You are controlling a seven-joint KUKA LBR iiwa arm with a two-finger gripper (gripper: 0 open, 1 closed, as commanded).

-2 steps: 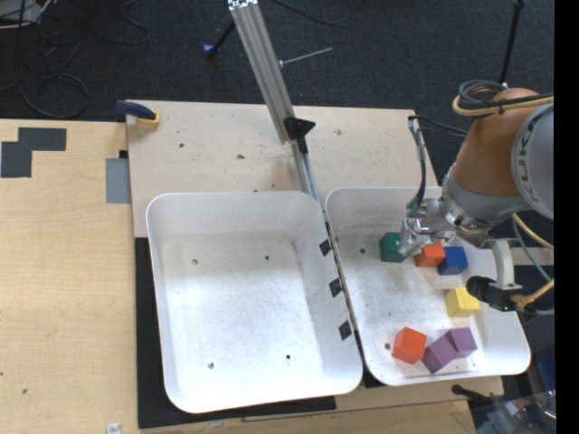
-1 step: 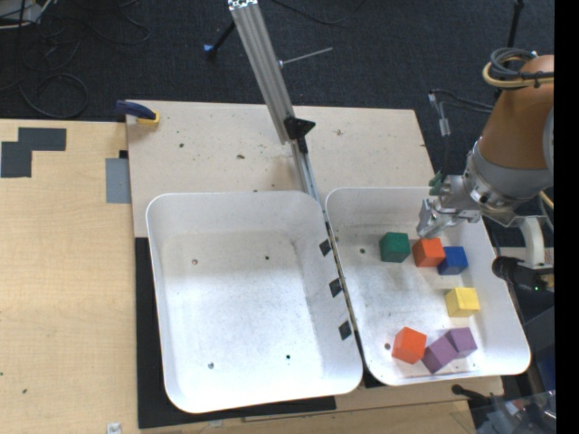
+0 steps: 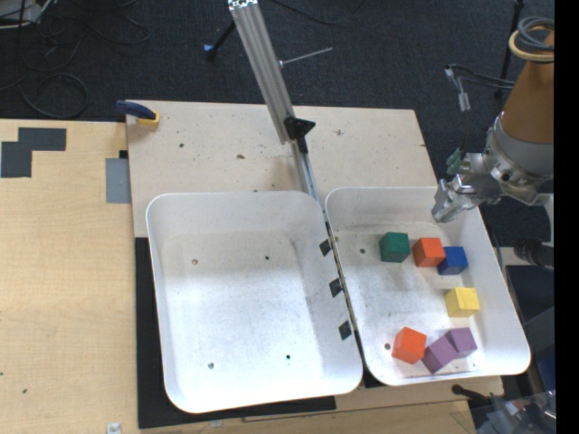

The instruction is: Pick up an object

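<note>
A slanted aluminium rail [image 3: 269,61] rises behind the bench, near a blue-and-yellow clamp [image 3: 138,112] and floor cables [image 3: 54,89]

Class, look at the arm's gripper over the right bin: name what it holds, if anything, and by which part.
Nothing is held. The gripper hangs above the right bin's far edge, apart from the blocks; the nearest, the orange block, lies untouched on the bin floor.

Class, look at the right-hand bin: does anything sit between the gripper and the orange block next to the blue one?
Nothing visible does. The gripper hangs over the right bin's far edge, and only bare bin floor separates it from the orange block. The blue block and green block flank it.
</note>
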